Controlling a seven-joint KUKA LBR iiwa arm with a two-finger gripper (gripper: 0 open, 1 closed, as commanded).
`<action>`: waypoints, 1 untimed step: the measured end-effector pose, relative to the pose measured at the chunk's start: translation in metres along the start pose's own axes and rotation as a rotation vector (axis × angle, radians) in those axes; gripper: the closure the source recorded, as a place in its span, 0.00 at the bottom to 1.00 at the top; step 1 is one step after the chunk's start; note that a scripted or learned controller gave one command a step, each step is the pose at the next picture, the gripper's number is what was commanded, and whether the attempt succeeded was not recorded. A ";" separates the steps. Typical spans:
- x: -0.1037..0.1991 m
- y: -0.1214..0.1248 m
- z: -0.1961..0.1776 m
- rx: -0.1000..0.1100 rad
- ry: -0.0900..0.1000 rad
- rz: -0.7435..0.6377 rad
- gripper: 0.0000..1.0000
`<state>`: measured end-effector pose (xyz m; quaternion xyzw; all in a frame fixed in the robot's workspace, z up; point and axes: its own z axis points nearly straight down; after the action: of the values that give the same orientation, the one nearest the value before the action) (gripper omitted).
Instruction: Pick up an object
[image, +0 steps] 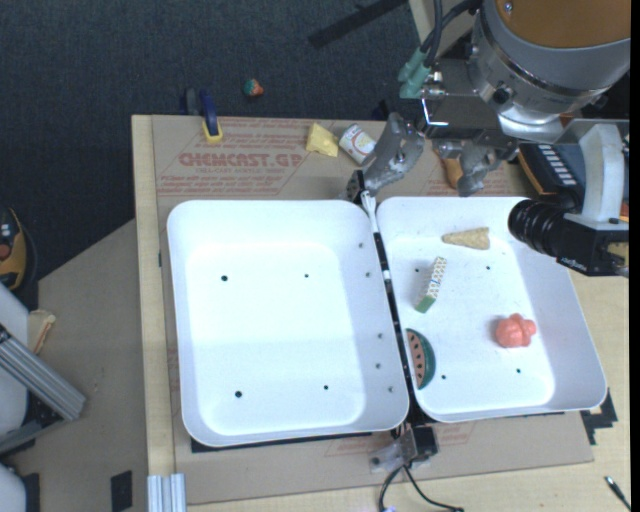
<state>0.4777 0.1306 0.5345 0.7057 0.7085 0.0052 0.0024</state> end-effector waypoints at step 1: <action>0.095 -0.002 0.134 0.026 -0.008 -0.006 0.00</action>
<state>0.4767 0.2261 0.4005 0.7036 0.7105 -0.0066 -0.0040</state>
